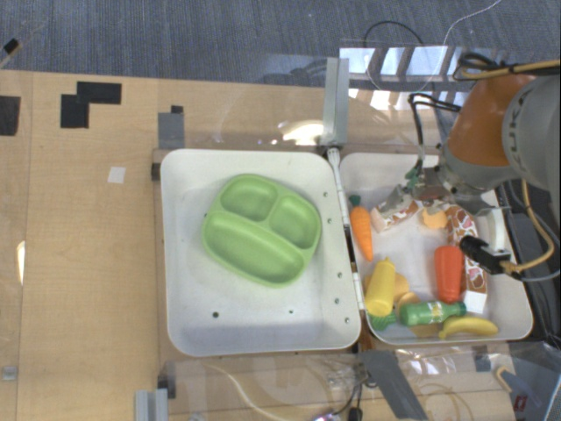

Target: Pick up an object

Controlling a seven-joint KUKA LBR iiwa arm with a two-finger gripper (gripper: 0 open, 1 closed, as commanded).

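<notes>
Although the toy food in the right bin (513, 323) is mostly plain to see, the piece at its upper end is hard to make out: a pale wedge with a brown edge (396, 212), partly covered by the gripper (412, 185), and I cannot name it. Just right of it lie a small yellow piece (433, 218) and a brown-and-white patterned package (465, 244), the latter crossed by a black cable. The gripper sits directly over the wedge's upper end, at or very near it, but its tips are small and blurred, so I cannot tell whether it is open or closed, nor whether it grips anything. The arm (513, 134), grey with its orange band, is cut off by the right edge.

Below the gripper, an orange carrot (361, 231) lies along the bin's left wall. Nearer the front are a yellow bottle (382, 288), a red piece (449, 272), a green bottle (431, 312) and a banana (469, 326), well apart from the gripper. The left bin (193, 323) holds a green divided plate (263, 228).
</notes>
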